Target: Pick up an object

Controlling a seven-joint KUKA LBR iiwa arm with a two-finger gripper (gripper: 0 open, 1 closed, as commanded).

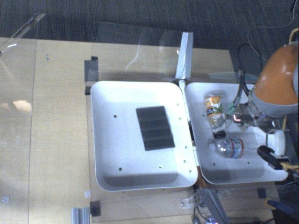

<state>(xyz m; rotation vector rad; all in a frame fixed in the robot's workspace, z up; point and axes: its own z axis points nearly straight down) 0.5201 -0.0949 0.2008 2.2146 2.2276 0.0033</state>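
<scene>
The clear plastic bottle [227, 148] looks light, slippery and round; its middle suits best. The gripper [239, 117] state stays unclear.

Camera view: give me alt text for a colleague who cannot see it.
The arm's end effector sits over the right bin, beside a small labelled bottle and a clear plastic bottle lying on its side. The left bin holds a dark ridged rectangular pad.

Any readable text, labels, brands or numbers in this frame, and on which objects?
None is readable.
Small bottle in the right bin: a yellow and green label, print too blurred to read.
Clear plastic bottle lying on its side: a bluish label band, too small to read.
Dark ridged pad in the left bin: no marking visible.
</scene>
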